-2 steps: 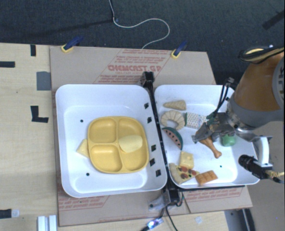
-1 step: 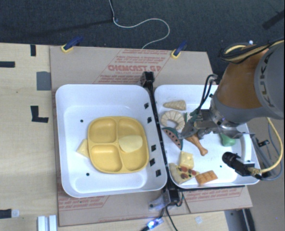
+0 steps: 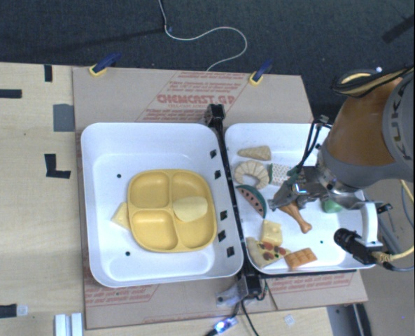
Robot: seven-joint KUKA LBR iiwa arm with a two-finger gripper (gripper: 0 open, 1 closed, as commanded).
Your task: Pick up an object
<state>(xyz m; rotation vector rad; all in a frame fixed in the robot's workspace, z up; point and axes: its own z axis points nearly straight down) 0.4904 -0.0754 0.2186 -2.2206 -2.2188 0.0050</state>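
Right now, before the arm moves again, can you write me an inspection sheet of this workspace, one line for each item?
Surface: two white bins side by side on cardboard.
Job's things: toy food pieces in the right bin, among them a watermelon slice, a cheese wedge and a waffle piece.
Clutter: yellow divided plate in the left bin.
Grippers: gripper low over the right bin; finger state unclear.
Cables: thin white cable behind the bins.
Surroundings: dark carpet.
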